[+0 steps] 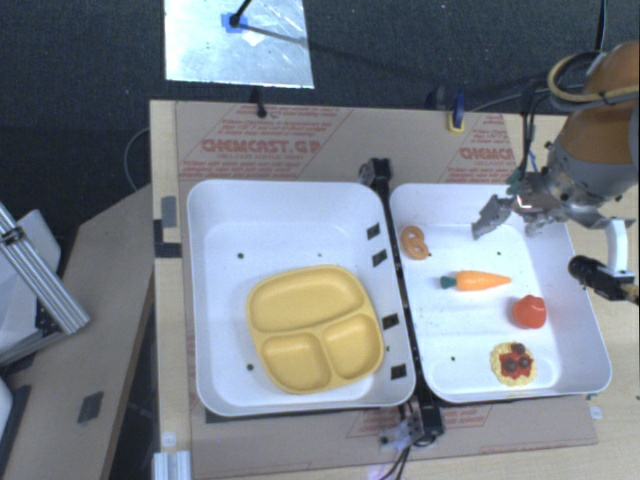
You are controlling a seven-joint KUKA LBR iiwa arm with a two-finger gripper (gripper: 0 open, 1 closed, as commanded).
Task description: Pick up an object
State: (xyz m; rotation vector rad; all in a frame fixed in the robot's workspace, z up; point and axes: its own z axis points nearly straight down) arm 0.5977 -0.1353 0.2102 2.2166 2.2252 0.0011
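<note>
- the grey arm (600, 133) reaches in from the right, its orange band near the upper right corner, and bends down over the far right part of the right bin (590, 353).
- the gripper (518, 211) hangs over the bin's back area, pointing left and down; one grey finger shows at about its left end and another toward the right, so the two stand apart with nothing between them.
- in the right bin lie four small things: a pretzel (414, 242) near the left wall, a carrot (478, 281) in the middle lying sideways with its green end to the left, a red tomato (529, 311) to the right of the carrot, and a small round pizza-like piece (514, 363) near the front wall.
- the gripper is above and behind the carrot, apart from it, and to the right of the pretzel; it touches none of them.
- the left bin (215, 268) holds a yellow divided tray (315, 326) with three compartments, lying flat toward the front.
</note>
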